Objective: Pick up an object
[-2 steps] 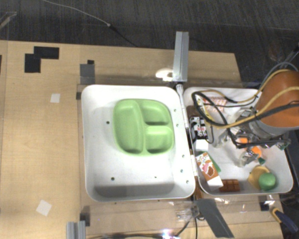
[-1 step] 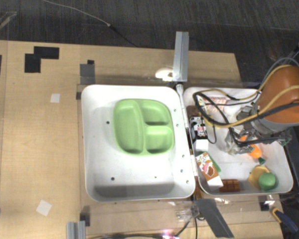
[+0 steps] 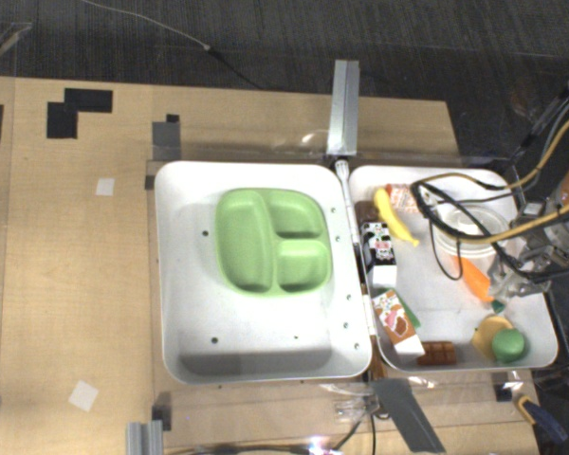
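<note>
Nearest you, the left bin (image 3: 185, 349) carries just a green divided tray (image 3: 270, 240), while in the right bin (image 3: 541, 349) the gripper (image 3: 512, 282) hovers by the carrot (image 3: 476, 282), jaw state impossible to tell, nothing visibly lifted, so your pick looks undone.

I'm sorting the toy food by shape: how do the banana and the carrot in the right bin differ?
The banana is yellow and curved; the carrot is orange and straight. The banana lies near the bin's upper left, the carrot further right beside the white cup. Both lie flat and slant the same way.
</note>
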